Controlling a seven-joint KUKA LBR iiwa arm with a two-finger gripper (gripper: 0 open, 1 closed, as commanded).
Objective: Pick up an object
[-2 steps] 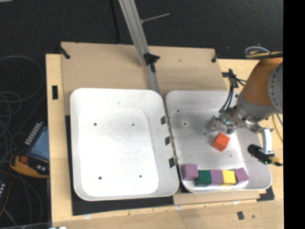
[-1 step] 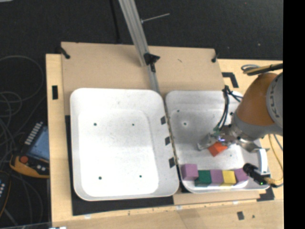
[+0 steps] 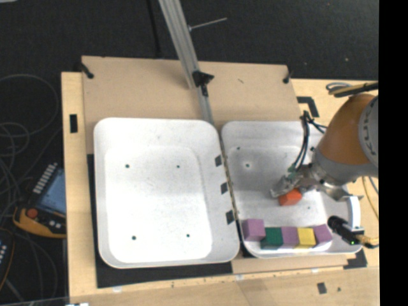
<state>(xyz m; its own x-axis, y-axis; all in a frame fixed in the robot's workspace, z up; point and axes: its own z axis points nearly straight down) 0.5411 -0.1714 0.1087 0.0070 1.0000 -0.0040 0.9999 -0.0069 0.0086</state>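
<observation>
The grey arm (image 3: 347, 148) reaches in from the right edge of the view, its orange band bulging above the wrist, and bends down and leftward into the right-hand white bin (image 3: 255, 145). Its wrist tilts toward the bin's middle, with dark cables looping along the upper side of the arm. The hand (image 3: 285, 190) sits low over the bin floor, just above and touching an orange block (image 3: 291, 198); the block lies at the tips of the hand, a little right of the bin's centre, but whether it is truly pinched or merely beneath the hand cannot be told, nor how far the hand is spread. Along the bin's near wall stands a row of blocks: a purple block (image 3: 254, 227) at the left, a green block (image 3: 273, 237) beside it, then a second, paler purple one (image 3: 290, 236), a yellow block (image 3: 306, 236), and a last purple one (image 3: 322, 233) at the right end. The left-hand white bin (image 3: 159, 190) lies beside it on the tan surface (image 3: 191, 88).
</observation>
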